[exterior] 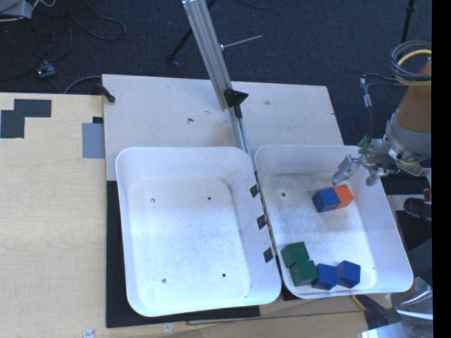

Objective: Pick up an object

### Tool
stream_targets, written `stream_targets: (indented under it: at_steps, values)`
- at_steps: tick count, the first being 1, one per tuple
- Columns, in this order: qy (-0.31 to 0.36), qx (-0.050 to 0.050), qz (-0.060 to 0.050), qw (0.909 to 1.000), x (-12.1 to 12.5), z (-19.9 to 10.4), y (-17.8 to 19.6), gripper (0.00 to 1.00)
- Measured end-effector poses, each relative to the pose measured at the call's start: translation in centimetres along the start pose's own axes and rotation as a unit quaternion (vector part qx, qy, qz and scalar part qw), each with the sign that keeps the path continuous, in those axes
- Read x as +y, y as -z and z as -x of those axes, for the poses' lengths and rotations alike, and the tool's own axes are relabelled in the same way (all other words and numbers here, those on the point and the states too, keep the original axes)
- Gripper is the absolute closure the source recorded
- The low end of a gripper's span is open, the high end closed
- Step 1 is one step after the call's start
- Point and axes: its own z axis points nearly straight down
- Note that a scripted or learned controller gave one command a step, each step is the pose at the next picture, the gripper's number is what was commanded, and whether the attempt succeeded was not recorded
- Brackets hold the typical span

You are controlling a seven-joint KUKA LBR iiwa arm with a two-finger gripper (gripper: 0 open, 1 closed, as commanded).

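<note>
Tool (359,169) above right bin's (394,259) far right corner, two prongs spread apart, nothing between them. Arm (412,118) cut off at right edge, wrist angled down-left. Just below tool: one blue block (325,201) touching one orange block (344,195). Near front rim: two green blocks (299,261), two more blue blocks (337,274), bunched together. Left bin (141,167) alongside on counter (169,111).

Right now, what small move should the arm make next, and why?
Probably lower the end effector slightly toward the orange block, which lies just below it in the right bin, touching a blue block. Nothing shows between its fingers.
</note>
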Motion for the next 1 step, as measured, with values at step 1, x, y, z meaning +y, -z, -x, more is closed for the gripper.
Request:
stream_targets:
  at_steps: [1]
  values:
    - [-0.004, 0.0, 0.001, 1.0, -0.72, -0.36, -9.26, 0.0]
